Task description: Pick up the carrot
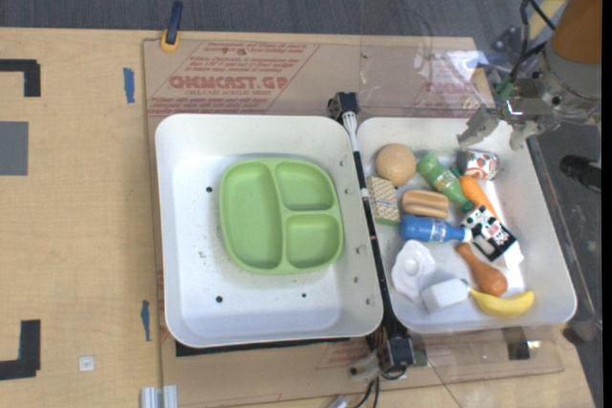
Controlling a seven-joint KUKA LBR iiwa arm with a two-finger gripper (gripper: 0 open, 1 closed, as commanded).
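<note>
Short orange carrot (472, 189), lying aslant

Arm enters from upper right, tool (495, 130) spread open, pointing down.

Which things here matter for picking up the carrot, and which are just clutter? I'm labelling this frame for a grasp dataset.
For the job:
- small orange carrot lying in the right white bin
- grey two-finger gripper above that bin's far edge

Lying about:
- green divided plate in the left white bin
- yellow banana
- blue bottle
- green bottle
- hot dog
</note>
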